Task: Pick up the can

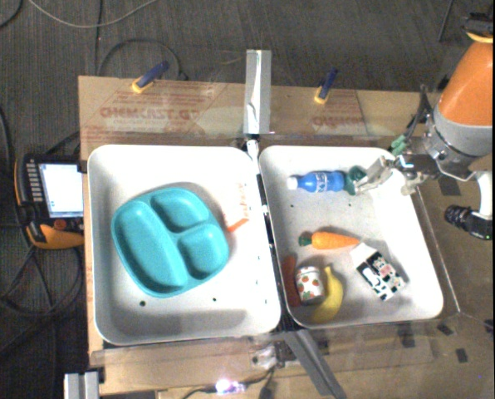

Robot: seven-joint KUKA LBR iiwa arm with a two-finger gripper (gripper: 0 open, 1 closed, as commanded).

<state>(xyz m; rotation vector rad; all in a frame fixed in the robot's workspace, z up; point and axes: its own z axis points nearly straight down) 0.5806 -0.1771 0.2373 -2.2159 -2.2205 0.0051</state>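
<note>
Over right bin point(430, 248), gripper point(369, 177) hung at far edge beside blue bottle point(318, 182); finger state unclear. Can point(311, 283) sat near front edge, against banana point(329, 299), below carrot point(330, 240).

Two bins side by side at frame centre. Left bin point(106, 306): sectioned tray point(173, 239) in its middle. Right bin point(422, 248): bottle point(318, 182) lying near the upper edge, gripper point(372, 175) just right of it at the bin's upper right. Carrot point(330, 240) lies centre. Below it, toward the lower edge, can point(310, 283) touching banana point(329, 299); patterned box point(381, 275) to their right. Handheld device point(50, 199) off the left bin's left side.
</note>
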